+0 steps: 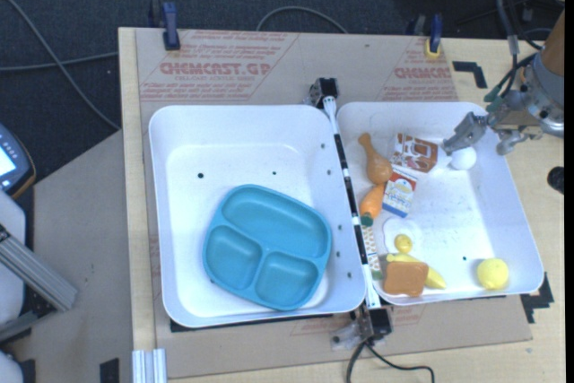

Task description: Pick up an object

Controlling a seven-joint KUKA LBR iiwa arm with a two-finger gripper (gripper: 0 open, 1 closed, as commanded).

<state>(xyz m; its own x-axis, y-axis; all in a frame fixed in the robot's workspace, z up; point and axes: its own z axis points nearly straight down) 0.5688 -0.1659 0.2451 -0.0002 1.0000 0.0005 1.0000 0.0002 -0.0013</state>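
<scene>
Grey two-finger gripper [475, 139] at right white bin [511, 220] upper edge, fingers spread wide with nothing between them, small white ball [463, 159] just below it, blue divided plastic tray [265, 245] in left white bin [179, 193]

We see the arm [552, 76] cut off by the frame's right edge, & beside the white ball [463, 159] its gripper [480, 132] is too blurred to read.

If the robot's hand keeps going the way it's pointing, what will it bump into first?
Probably the small white ball, which lies right at the tip of the hand. Just beyond sits the brown and white carton. Height is hard to judge from above.
</scene>
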